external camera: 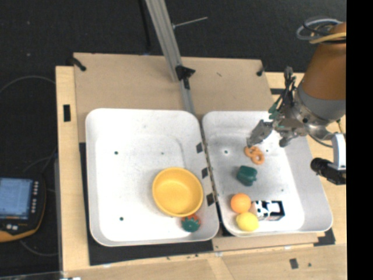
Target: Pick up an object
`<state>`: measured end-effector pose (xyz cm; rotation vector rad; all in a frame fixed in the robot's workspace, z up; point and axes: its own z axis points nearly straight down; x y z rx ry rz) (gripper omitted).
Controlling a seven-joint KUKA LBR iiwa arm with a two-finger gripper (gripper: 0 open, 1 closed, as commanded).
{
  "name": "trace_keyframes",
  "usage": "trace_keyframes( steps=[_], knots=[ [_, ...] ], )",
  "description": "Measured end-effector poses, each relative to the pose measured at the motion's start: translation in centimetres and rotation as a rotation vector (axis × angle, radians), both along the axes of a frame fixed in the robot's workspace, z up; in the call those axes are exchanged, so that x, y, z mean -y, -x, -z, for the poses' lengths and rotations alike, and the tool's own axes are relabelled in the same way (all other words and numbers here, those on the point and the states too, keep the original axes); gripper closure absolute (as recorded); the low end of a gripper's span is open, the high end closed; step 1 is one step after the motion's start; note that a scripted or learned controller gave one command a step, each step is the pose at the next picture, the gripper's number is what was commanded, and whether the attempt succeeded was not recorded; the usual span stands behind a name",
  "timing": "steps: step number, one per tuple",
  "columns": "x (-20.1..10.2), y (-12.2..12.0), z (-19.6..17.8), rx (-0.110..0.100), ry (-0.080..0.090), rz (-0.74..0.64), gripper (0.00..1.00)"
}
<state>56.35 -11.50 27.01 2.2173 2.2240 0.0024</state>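
At the far left edge of the frame, low down, a handheld pendant (17, 206) with a blue screen lies off the bench. The left bin (116, 139) holds a yellow bowl (177, 191) at its lower right, upright with its mouth facing up. Just below the bowl, against the bin's lower rim, sits a small green and red object (191, 223), too small to tell its shape or which way it points.

A grey pole (169, 45) slants from the top centre of the frame down to the gap between the bins.

In the right bin (303, 203), a small orange pretzel-like piece (254, 153) lies in the upper middle, with no clear long axis. Below it is a dark green block (247, 175), slightly tilted. Lower still, an orange ball (240, 203) touches a yellow lemon-like fruit (247, 221), and just to their right lies a black-and-white object (270, 210) with its long axis across the frame.

The gripper (257, 136) hangs just above the orange piece, reaching in from the right. Whether its fingers are spread or closed cannot be told, and nothing is seen held.
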Motion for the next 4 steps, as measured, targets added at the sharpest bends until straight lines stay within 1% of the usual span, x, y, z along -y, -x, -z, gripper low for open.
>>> trace_keyframes(
  steps=[1, 2, 4],
  knots=[
    [0.0, 0.0, 0.0, 0.001, 0.000, 0.001, 0.00],
    [0.0, 0.9, 5.6, -0.005, 0.002, 0.003, 0.00],
    [0.6, 1.0, 14.2, -0.005, 0.002, 0.005, 0.00]
  ],
)
